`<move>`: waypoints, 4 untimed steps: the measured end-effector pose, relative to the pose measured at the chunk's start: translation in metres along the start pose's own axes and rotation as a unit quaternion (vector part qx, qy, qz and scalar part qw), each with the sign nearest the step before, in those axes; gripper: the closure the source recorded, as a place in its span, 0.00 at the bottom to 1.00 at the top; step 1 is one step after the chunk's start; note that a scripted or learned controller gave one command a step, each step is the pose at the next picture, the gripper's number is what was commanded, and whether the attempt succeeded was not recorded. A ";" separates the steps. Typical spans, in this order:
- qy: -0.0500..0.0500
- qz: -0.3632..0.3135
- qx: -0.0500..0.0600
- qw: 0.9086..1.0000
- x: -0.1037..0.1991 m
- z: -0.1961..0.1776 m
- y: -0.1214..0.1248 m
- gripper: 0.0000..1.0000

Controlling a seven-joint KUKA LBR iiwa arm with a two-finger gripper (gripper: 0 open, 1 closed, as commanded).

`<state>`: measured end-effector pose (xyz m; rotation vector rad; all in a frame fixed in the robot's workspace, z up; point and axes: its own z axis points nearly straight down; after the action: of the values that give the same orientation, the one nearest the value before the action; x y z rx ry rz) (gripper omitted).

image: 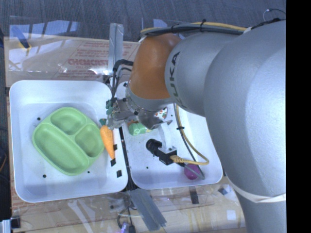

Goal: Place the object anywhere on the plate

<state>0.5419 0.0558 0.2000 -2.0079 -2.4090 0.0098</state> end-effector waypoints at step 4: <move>-0.001 -0.061 -0.004 0.998 0.056 -0.039 -0.003 0.00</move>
<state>0.5289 0.1106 0.2386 -1.8596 -2.5319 0.0015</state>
